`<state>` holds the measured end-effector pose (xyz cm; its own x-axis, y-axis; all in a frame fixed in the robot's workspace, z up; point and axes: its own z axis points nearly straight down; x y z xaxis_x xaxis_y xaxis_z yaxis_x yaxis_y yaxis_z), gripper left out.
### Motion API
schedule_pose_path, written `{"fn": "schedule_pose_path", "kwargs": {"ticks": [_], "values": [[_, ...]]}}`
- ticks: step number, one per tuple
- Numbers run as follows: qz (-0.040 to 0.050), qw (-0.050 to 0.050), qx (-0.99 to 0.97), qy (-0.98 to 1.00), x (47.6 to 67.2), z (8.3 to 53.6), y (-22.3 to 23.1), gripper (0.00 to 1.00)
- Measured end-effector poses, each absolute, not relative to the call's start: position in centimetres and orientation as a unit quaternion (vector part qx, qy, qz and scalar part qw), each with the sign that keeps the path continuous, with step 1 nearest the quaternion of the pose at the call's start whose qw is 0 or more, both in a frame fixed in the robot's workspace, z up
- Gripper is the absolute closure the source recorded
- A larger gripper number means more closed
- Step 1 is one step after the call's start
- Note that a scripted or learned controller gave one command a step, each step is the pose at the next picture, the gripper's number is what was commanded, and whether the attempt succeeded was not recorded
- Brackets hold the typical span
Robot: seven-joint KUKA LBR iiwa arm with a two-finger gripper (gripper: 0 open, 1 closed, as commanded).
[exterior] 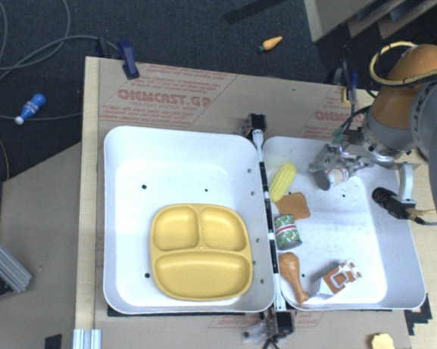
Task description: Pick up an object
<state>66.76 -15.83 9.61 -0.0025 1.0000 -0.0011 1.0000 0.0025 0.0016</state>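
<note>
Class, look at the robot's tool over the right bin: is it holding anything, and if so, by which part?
It cannot be told. The tool hangs over the right bin's far end, apart from the corn and the can, but its tip is too blurred to judge.

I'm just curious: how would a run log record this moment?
gripper: over right bin, far end | grasp: unclear | corn, can: untouched

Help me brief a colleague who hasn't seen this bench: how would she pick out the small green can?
Start at the right-hand white bin, the one the arm reaches over, and follow its left wall beside the bin holding the yellow divided plate. Midway along that wall lies the green can, between a brown flat piece above and a chicken drumstick below. It is the only green, cylindrical item there.
</note>
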Motion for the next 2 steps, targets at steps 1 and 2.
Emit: {"fn": "schedule_pose_path", "kwargs": {"ticks": [1, 2], "values": [[0.004, 0.001, 0.703, 0.711, 64.1, 19.1, -4.7, 1.0], [-0.0001, -0.002, 0.705, 0.709, 58.1, 22.6, 0.3, 1.0]]}}
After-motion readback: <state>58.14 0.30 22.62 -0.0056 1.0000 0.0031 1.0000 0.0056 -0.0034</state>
